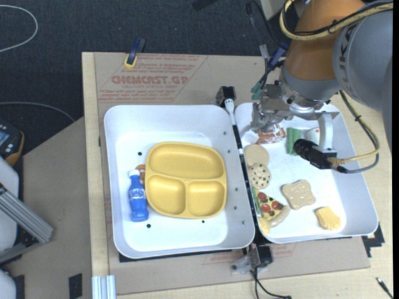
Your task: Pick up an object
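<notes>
Over the far end of the right bin (pixel 349 220), our gripper (pixel 272 118) hangs low above a small red-and-white packet (pixel 272 134); we cannot tell how it is set. We judge the descent toward a grasp is in hand, nothing lifted yet. Just beside lie a green piece (pixel 293 139), a tan round (pixel 255 155), a cookie (pixel 259 177), toast (pixel 298 194) and pizza (pixel 271 205). Next we need a clean closure, then a straight lift. Across in the left bin (pixel 118 120) sit a yellow tray (pixel 185 179) and blue bottle (pixel 137 198).
</notes>
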`<state>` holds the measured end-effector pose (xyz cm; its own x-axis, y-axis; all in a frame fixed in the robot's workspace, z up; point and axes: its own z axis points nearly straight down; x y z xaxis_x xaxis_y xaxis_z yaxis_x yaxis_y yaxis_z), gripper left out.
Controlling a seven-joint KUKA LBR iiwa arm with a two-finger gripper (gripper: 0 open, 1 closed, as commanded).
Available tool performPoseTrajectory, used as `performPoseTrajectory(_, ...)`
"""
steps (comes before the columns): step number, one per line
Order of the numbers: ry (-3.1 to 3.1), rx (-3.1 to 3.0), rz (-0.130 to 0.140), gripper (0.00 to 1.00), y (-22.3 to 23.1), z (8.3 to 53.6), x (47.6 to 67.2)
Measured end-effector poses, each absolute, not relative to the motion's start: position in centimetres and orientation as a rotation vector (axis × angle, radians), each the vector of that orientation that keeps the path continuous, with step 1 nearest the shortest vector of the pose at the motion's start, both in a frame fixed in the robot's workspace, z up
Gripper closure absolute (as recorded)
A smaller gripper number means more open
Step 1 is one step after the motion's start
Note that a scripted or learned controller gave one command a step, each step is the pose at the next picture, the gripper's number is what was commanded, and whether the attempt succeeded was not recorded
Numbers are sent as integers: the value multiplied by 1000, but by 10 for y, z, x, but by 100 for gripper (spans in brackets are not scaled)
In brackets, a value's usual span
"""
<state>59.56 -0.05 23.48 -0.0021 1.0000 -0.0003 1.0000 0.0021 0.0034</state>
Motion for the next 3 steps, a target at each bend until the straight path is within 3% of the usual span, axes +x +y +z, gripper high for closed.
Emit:
performPoseTrajectory(1, 2220, 2217, 2, 100, -4, 232, 604)
performPoseTrajectory(2, 2223, 2224, -5, 100, -3, 214, 595)
performPoseTrajectory(3, 2221, 2218, 4, 100, 2, 235, 593)
